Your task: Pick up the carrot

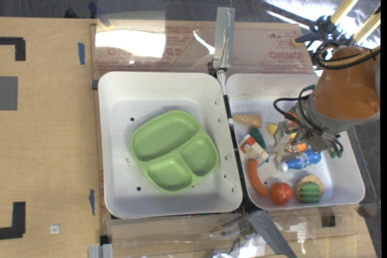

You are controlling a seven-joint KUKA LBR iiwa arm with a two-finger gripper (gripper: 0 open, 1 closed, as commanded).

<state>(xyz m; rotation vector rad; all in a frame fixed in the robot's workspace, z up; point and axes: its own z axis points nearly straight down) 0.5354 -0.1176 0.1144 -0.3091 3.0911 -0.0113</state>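
Gripper (284, 151) hangs right of the carrot (256, 176); finger state unclear; approach straight down, straddling its middle.

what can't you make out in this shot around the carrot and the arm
- Gripper, camera view: the arm's wrist covers it from above, so the state of its jaws is unreadable.
- Items under the gripper: the blue bottle is partly hidden.
- Carrot: in plain sight by the right bin's left wall; its surface detail is too small.
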